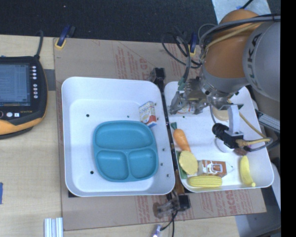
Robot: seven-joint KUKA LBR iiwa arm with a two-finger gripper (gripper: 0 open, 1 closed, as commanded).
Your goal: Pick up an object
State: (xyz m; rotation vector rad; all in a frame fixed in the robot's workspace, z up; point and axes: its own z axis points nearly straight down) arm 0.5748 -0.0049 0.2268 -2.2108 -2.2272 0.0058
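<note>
Left bin (79, 90): blue divided plate (125, 149), small carton (147, 113) at its far right. Right bin (259, 179): carrot (181, 139), corn (204, 181), banana (244, 171) near. My hand (188, 100) hovers far-left there; grip state indeterminate. Risk: descending onto bare floor, missing everything.

From my station I see the gripper (187, 102) hanging at the far left corner of the right bin. Just below it lies an orange plastic carrot (181, 139), slanted, and under that a pale yellow potato-like slice (188, 162) touching a yellow corn cob (204, 181) lying flat along the near wall. A small brown-and-white carton (215, 168) rests beside the slice. Off to the gripper's lower right, a yellow banana (245, 171) lies near the corner. To its left, across the bin wall, a small red-and-white carton (148, 113) sits above a blue divided plastic plate (125, 149).
</note>
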